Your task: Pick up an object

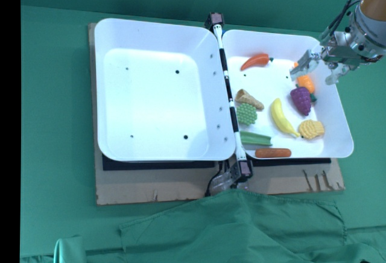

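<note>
The right bin (338,150) holds several toy foods: a red chili pepper (256,61), an orange fruit (306,83), purple grapes (301,100), a yellow banana (281,117), an ice cream cone (248,99), a green round piece (246,114), a green pod (256,138), a red-orange sausage (272,152) and a yellow ridged piece (311,129). My gripper (318,72) hangs over the bin's far right corner, just above the orange fruit. It is open, its fingers spread wide, and nothing sits between them.
The left bin (105,135) stands beside the right one, and a black-and-white divider rail (228,93) runs between them. Both rest on a cardboard sheet (151,186). Green cloth (241,231) is bunched up at the front.
</note>
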Controlling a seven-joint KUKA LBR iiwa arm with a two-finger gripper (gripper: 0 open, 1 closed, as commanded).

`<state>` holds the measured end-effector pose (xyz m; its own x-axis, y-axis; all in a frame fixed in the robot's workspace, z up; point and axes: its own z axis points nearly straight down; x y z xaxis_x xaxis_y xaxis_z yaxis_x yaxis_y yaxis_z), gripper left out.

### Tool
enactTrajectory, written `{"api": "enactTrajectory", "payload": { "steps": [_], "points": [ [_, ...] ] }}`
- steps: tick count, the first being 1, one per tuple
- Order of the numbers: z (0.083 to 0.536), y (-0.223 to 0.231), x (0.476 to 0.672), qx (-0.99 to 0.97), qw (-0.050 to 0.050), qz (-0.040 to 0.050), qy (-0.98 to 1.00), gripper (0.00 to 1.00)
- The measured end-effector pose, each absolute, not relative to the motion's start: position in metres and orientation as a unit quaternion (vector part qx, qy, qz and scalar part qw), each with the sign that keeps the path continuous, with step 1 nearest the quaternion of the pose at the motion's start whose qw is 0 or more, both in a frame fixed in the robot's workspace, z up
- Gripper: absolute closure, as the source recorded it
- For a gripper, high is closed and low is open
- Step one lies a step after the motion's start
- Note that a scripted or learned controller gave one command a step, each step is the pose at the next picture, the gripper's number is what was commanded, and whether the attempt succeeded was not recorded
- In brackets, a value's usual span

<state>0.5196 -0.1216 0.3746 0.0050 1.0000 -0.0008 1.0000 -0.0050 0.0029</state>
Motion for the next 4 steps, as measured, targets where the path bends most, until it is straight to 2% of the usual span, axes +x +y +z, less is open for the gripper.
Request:
{"api": "enactTrajectory", "payload": {
  "steps": [1,4],
  "points": [
    [0.375,-0.122,0.52,0.709,0.001,0.0008,0.705,0.0],
    [0.197,-0.126,0.532,0.709,-0.001,-0.0015,0.705,0.0]
  ]
}}
